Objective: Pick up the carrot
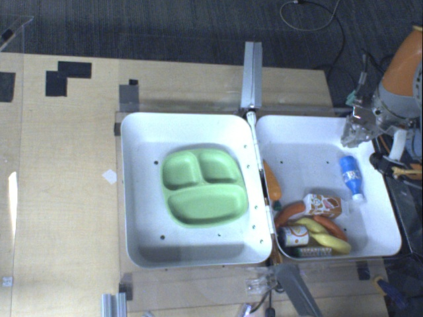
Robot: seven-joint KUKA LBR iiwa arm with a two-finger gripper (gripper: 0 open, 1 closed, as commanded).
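From the overhead camera, the grey two-finger gripper [352, 135] hangs over the far right corner of the right shallow white bin [310, 134], carrying nothing; whether its jaws are spread or pressed together cannot be told. The small orange carrot [271, 184] lies against that bin's left wall, just beside the divider (well apart from the gripper). A blue plastic bottle [351, 175] rests near the right wall. A yellow banana [322, 237] sits in the near clutter of packets. The left white bin [135, 197] holds a green compartmented plastic tray [203, 186].
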